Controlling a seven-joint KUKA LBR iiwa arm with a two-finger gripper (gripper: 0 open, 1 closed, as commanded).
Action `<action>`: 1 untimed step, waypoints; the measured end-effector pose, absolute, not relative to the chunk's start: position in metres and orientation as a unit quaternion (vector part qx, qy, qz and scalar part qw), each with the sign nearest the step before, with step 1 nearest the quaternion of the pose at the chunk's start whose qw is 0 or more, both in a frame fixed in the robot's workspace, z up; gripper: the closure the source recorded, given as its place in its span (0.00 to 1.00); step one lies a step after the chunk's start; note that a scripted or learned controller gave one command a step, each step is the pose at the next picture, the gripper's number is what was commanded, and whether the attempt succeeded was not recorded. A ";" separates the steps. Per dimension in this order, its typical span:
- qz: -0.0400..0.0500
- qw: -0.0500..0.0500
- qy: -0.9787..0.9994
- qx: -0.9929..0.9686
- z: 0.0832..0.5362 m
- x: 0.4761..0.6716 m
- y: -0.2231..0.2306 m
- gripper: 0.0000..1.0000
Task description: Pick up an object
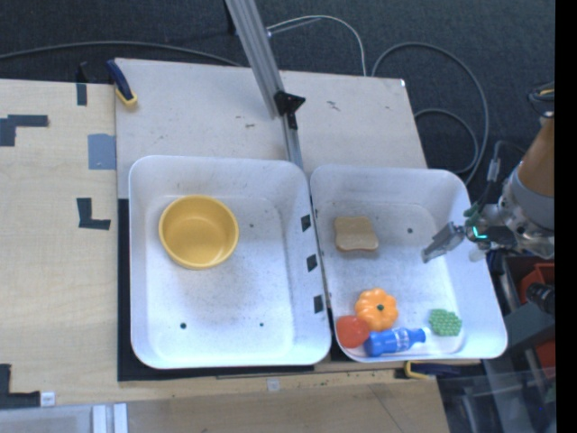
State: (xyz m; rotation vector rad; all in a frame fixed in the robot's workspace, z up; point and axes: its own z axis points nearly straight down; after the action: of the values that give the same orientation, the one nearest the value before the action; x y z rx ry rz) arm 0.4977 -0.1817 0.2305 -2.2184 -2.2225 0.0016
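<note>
The right bin [410,188] holds a tan bread slice [356,234] near its middle. An orange pumpkin [376,307], a red piece [351,332], a blue bottle [395,340] lying on its side and a small green knobbly piece [444,321] crowd its near edge. A yellow bowl [198,231] stands upright in the left bin [216,332]. My gripper [442,242] hangs over the right side of the right bin, right of the bread and above the green piece, with nothing seen in it.
A slanted metal pole [257,43] reaches down to the bins' shared far corner. Black cables [433,79] loop on the dark floor behind the bench. A blue and yellow clamp [122,81] lies at the board's far left corner.
</note>
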 end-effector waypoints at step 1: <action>0.002 0.003 -0.708 -0.707 0.185 0.501 -0.177 0.00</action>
State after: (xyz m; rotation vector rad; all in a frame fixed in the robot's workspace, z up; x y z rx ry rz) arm 0.5012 -0.1772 0.1854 -2.2164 -2.2191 0.0052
